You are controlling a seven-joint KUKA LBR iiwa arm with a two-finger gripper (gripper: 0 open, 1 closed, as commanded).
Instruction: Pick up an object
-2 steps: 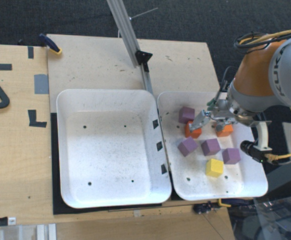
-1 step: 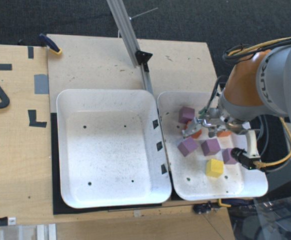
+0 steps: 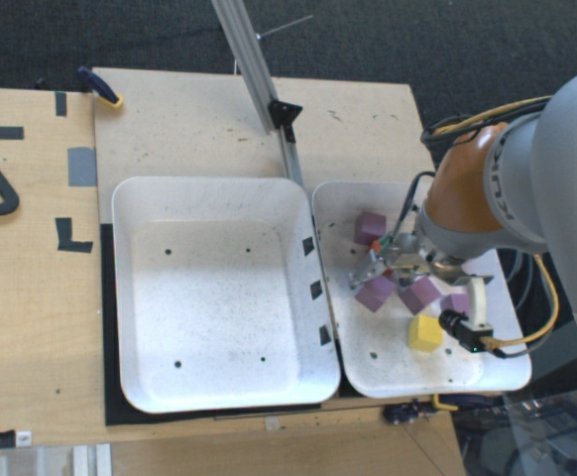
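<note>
1. Across the right of the frame, I see the grey arm (image 3: 526, 177) with its orange band reaching in and down over the right bin (image 3: 497, 370).
2. Filling the centre and left-centre is the left bin (image 3: 219, 296), a shallow white tray with only specks and a few dark dots on its floor.
3. The right bin sits just beside it, rims nearly touching, and holds every block on the bench.
4. The gripper (image 3: 383, 258) hangs low in the middle of the right bin, pointing toward the left of the frame. Its tip is a small metal tangle, and I cannot tell how it is set or whether anything is caught in it.
5. The nearest candidate is a purple block (image 3: 374, 293), just below and slightly left of the gripper tip, lying tilted with no clear long axis.
6. A second purple block (image 3: 419, 294) lies just right of it, partly under the wrist, and crowds that side.
7. A third purple block (image 3: 370, 228) sits above the tip, near the bin's upper middle.
8. A yellow block (image 3: 425, 333) lies lower right, apart from the purple ones.
9. I judge the grasp not yet made; the tight cluster risks a nudge instead of a hold.
</note>
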